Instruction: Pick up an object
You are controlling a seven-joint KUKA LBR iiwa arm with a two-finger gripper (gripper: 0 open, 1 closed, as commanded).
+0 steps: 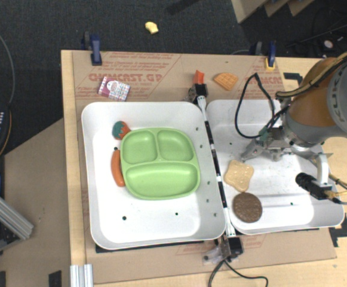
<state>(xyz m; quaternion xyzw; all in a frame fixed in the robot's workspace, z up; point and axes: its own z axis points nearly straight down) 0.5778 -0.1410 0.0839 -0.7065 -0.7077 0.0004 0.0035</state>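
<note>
In the left bin (98,178) a green tray (159,163) crowds a hot dog (117,167) and a small ball (120,129) against the wall, so a grab there would likely snag the tray. In the right bin (281,217), centre-right of the frame, the toast (239,175) and brown patty (247,207) lie flat, and fingers may slide off them. The gripper (267,148) hovers just upper right of the toast, touching nothing visible; how far open it is, I cannot tell.
</note>
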